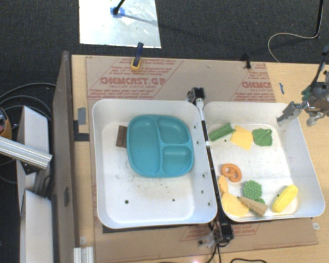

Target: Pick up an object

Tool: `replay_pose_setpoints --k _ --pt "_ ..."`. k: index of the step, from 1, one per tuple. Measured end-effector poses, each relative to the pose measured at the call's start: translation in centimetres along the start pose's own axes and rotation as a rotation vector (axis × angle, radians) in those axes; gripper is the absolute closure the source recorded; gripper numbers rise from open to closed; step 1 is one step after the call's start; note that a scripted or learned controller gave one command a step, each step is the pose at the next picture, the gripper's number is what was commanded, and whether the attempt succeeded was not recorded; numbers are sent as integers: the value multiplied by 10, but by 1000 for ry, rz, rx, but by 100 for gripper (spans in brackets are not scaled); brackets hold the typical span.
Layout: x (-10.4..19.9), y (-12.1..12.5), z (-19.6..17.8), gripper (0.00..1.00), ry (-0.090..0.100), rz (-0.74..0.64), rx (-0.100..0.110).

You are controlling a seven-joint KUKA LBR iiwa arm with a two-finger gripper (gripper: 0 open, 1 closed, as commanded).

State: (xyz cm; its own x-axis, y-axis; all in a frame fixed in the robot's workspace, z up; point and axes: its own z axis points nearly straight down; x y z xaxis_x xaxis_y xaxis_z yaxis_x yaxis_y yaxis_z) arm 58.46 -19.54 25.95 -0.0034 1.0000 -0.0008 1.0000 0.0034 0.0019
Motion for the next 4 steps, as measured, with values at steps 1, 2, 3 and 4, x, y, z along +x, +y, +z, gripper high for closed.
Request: replay_pose_setpoints --k 1,2,3,4 --pt "-3 49 98 0 0 -4 2" --pt "-2 45 148 0 1 1 2" --pt "81 30 176 0 3 -5 4" --pt "74 25 175 0 1 2 2"
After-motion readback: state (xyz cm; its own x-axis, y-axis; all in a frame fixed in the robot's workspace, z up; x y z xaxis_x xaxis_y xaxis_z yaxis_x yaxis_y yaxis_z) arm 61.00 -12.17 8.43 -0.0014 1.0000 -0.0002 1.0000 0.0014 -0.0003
